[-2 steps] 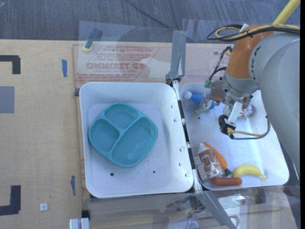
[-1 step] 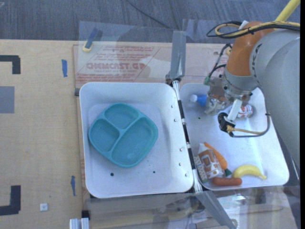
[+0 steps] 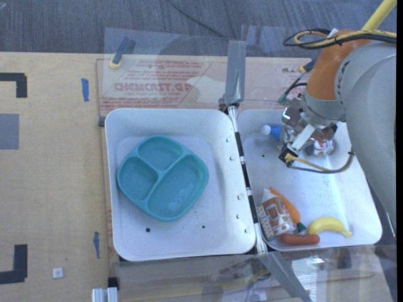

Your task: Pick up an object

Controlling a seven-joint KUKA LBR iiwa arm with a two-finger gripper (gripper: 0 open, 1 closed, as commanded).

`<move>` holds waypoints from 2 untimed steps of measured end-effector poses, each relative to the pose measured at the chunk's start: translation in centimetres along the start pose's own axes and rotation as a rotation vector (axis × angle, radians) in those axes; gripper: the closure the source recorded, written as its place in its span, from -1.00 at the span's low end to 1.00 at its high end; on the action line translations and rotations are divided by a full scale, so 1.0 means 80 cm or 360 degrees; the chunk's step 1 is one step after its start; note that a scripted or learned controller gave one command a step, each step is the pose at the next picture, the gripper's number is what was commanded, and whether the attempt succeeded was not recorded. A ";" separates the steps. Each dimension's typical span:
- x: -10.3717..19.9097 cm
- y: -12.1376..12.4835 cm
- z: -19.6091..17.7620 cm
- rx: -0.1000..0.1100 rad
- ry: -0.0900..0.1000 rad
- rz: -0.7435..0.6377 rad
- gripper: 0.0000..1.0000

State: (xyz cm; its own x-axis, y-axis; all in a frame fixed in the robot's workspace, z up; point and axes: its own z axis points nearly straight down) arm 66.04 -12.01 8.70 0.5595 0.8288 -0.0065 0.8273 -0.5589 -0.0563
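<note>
1. Clear plastic sheet (image 3: 170, 80) lying behind my two bins: one line of red capital letters runs across it. I read it as "CHEMCAST GP", though the glare blurs the last letters.

2. Small packet (image 3: 272, 214) in the near corner of my right-hand bin (image 3: 352, 187): orange and white printing on its face, too small and blurred for me to read.

3. Small red-and-white container (image 3: 323, 145) just beside my wrist in the same bin: it carries a label, but I can read no word on it.
</note>
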 end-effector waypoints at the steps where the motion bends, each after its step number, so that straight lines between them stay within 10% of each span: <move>1: 0.016 -0.002 0.000 -0.0074 0.0025 0.0812 1.00; 2: -0.024 0.011 0.000 -0.0083 0.0032 0.0848 1.00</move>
State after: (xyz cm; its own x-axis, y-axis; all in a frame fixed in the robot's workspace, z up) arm 65.67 -14.08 8.67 0.9031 0.4294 -0.0015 0.4294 -0.9031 -0.0010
